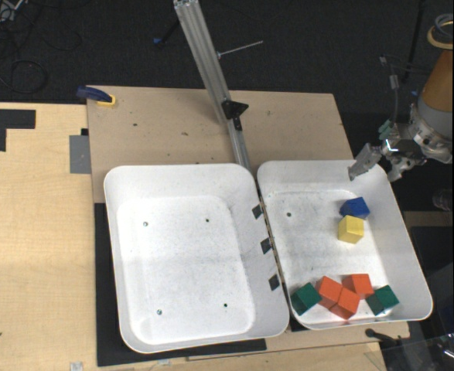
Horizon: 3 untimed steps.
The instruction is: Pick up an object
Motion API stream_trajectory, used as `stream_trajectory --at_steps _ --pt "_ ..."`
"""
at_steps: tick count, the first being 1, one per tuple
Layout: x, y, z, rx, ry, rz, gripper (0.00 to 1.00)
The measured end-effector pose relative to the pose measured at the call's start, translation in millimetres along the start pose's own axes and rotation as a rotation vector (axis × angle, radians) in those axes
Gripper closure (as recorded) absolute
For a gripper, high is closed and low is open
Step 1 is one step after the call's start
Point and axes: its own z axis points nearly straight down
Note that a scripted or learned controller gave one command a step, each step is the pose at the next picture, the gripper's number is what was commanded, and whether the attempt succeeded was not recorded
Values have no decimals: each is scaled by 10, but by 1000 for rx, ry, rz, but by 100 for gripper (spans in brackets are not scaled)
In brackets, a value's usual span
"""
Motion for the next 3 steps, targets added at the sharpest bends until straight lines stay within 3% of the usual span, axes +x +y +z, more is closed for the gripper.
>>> stream_trajectory --at_steps 1,3 --pt "6 10 -30 -4 -2 -4 0" --pt "-28 -29 1059 1 0 1 0"
